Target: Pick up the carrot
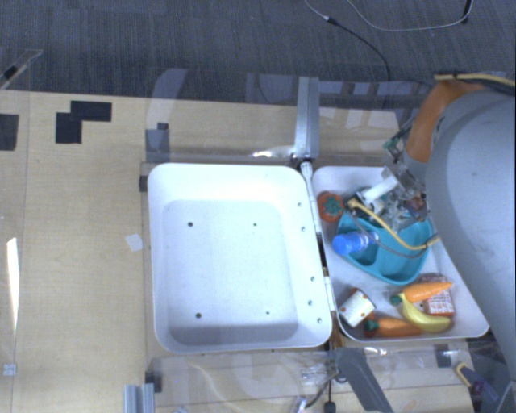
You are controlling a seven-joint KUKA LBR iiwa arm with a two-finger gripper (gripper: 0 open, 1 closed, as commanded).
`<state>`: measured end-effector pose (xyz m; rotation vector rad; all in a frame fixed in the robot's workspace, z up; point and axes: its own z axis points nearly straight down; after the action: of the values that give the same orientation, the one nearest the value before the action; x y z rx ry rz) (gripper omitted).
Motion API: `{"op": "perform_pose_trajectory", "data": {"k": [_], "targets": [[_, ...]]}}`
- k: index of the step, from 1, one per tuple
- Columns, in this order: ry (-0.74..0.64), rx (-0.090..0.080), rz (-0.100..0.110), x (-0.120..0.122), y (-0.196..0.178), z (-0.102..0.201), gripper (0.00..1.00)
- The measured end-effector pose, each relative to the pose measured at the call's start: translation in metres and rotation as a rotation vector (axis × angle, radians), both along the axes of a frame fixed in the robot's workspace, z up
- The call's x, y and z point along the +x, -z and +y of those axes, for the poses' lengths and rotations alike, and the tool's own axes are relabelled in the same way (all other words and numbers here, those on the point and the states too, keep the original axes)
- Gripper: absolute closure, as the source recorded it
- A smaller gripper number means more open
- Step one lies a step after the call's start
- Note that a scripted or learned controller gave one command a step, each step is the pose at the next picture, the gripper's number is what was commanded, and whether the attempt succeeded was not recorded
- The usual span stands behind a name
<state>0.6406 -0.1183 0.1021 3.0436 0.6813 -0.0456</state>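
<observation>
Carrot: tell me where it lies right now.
The small orange carrot lies in the right-hand shallow white bin, at its near edge, just below the yellow banana and right of the white cylinder-shaped container.

A robotics lab: a pale wooden bench [72, 266] with black marker squares [83, 118], metal bin brackets [307, 121], and loose black cable [387, 20] over grey carpet.

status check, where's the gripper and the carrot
Gripper over the right bin's far end, above the blue bowl. Carrot lies at the near edge, untouched. Banana rests against it.
</observation>
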Motion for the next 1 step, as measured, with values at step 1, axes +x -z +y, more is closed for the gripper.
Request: {"op": "perform_pose_trajectory", "data": {"k": [1], "targets": [[0.233,-0.009,-0.035,-0.0029,0.0000,0.0034,1.00]]}}
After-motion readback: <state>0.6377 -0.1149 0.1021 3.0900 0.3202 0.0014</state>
